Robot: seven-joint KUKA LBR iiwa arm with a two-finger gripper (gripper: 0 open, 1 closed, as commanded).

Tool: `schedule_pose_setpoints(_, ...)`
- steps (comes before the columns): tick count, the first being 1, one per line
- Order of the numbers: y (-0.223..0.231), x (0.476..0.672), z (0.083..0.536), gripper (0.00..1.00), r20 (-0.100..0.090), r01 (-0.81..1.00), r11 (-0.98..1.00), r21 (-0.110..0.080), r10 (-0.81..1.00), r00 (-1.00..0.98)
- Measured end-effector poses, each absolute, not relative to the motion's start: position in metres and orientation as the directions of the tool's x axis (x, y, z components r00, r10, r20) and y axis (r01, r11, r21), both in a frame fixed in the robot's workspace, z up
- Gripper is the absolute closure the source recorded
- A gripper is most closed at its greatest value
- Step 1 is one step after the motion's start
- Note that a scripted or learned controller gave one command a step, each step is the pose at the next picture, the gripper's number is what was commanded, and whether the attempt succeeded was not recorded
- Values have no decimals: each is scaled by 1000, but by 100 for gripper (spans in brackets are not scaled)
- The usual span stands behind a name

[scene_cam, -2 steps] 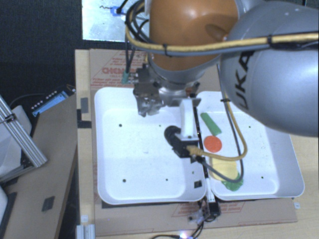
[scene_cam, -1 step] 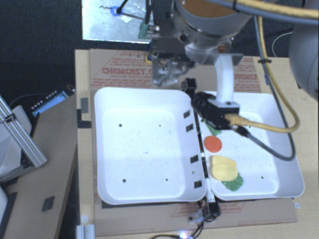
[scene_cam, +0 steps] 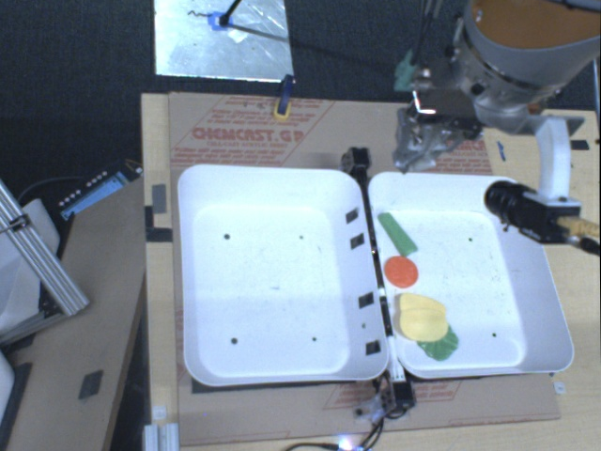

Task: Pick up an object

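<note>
My gripper (scene_cam: 420, 150) hangs upper right, its state unclear; the orange disc (scene_cam: 402, 272) at centre-right looks light, stiff, best pinched across its edges.

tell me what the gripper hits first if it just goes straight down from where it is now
Probably the far rim of the right bin or the cardboard just behind it; depth is unclear. The gripper hangs well away from the green strip.

Arm (scene_cam: 526, 26) enters from upper right, wrist angled down-left; claw (scene_cam: 418, 148) raised, nothing visibly held.
</note>
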State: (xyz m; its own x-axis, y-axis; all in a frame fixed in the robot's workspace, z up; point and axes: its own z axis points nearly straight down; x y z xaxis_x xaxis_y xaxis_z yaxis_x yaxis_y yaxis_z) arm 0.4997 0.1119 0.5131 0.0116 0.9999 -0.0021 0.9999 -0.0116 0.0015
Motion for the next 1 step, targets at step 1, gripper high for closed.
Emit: schedule_pose_setpoints(1,137,486,536,100,2,1000,6,4,1000,-6)
